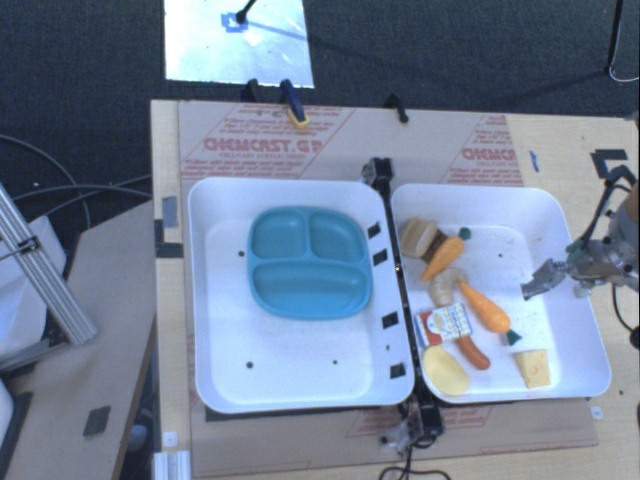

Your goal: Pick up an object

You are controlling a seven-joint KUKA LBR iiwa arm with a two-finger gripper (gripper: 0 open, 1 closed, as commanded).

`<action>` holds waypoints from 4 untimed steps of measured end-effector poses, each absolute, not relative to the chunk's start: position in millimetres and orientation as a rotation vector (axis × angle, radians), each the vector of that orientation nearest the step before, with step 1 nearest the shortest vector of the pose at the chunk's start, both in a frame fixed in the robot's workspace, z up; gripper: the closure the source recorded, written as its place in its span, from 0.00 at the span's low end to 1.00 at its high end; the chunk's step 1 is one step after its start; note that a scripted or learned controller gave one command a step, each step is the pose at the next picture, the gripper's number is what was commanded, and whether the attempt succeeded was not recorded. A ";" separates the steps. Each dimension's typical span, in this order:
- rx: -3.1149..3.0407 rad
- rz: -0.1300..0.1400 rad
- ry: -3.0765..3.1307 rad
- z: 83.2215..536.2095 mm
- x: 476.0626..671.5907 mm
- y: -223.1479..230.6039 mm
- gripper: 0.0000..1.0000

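Note:
The right bin [520,218] holds several toy foods along its left and front sides. A brown bread piece [419,236] and an orange carrot [443,256] lie at the back left. Below them sit a beige lump [443,288], a second carrot [486,309], a red-and-white packet [445,323], a small sausage [474,352], a yellow potato-like piece [446,370] and a cheese wedge [535,368]. My gripper [545,278] hangs over the right part of this bin, to the right of the second carrot and apart from every item.
The left bin [225,348] bears a blue divided plate [308,263]. A black divider with clips [392,278] runs between the bins. The arm's wrist [610,258] enters from the right edge. Bare bin floor lies around the gripper.

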State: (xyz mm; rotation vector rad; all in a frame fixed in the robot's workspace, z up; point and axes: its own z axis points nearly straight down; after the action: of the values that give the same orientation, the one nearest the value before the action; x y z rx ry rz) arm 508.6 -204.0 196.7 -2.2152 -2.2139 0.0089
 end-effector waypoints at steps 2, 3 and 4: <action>-2.218 0.002 -2.221 140.6 509.1 -205.4 0.00; -2.236 -0.013 -2.232 96.2 515.1 -207.7 0.00; -2.241 -0.019 -2.239 109.8 517.5 -208.4 1.00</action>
State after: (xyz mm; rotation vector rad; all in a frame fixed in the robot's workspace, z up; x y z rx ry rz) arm 517.5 -208.4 109.8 -2.2408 -2.2392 -0.0191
